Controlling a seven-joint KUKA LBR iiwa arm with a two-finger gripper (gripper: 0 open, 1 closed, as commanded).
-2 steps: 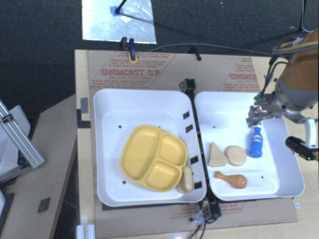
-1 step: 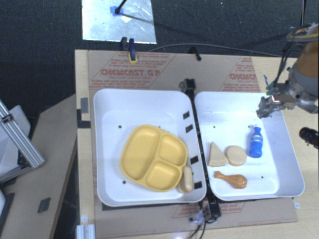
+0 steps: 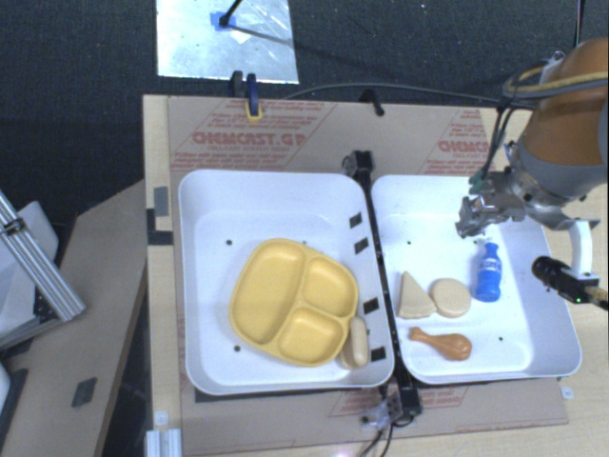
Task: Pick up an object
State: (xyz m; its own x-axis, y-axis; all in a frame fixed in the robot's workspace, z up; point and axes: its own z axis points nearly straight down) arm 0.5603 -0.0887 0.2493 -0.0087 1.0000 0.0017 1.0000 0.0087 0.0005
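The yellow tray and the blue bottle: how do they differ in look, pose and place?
The yellow tray is wide, flat and split into compartments; the blue bottle is small, slim and white-capped. The yellow tray lies in the left bin, with a pale bread roll against its lower right edge; the blue bottle sits in the right bin, just below the gripper. Neither is held.

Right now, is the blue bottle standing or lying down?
Lying down, it seems. The blue bottle lies flat on the right bin's floor, white cap toward the gripper above it.
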